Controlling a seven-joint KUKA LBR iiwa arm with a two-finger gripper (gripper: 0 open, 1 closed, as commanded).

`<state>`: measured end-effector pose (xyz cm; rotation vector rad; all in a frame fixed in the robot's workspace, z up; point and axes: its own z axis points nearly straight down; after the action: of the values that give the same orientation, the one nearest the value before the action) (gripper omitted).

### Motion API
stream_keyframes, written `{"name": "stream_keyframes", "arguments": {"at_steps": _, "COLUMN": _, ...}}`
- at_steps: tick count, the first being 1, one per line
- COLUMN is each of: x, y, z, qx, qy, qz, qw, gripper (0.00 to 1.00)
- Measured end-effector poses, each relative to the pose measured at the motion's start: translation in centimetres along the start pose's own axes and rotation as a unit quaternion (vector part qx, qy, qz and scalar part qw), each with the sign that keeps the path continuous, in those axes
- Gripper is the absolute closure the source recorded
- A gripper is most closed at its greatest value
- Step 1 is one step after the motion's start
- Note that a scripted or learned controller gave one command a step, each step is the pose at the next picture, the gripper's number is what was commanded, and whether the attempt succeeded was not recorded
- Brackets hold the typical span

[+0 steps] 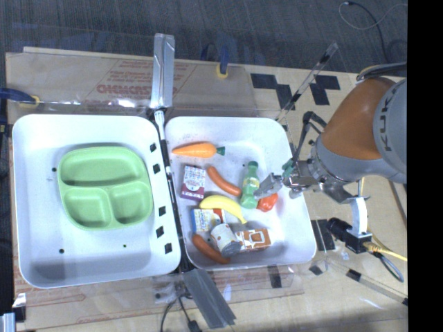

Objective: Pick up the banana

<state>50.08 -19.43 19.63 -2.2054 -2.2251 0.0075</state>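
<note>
The yellow banana (223, 206) lies curved near the middle of the right bin (294, 151), resting among other toy foods. My gripper (271, 185) reaches in from the right at the bin's right side, a short way right of the banana and slightly above it in the view. It hangs beside a green bottle (250, 179) and over a small red item (268, 201). I see nothing of the banana in the gripper.
Around the banana lie a carrot (195, 149), a sausage (223, 180), a purple carton (194, 182), a blue box (205, 220), a can (223, 237) and an orange box (252, 238). The left bin (28, 185) holds a green divided tray (106, 185).
</note>
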Motion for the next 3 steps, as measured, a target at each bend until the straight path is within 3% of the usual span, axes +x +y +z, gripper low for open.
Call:
{"name": "stream_keyframes", "arguments": {"at_steps": 1, "x": 4.2, "y": 2.4, "z": -4.2, "qx": -0.002, "qy": -0.001, "qz": -0.113, "qw": 0.9936, "gripper": 0.00}}
{"name": "stream_keyframes", "arguments": {"at_steps": 2, "x": 11.6, "y": -2.1, "z": -6.7, "qx": -0.001, "qy": -0.001, "qz": -0.145, "qw": 0.9894, "gripper": 0.00}}
{"name": "stream_keyframes", "arguments": {"at_steps": 3, "x": 6.6, "y": 1.3, "z": 1.2, "qx": 0.000, "qy": -0.001, "qz": -0.183, "qw": 0.9830, "gripper": 0.00}}
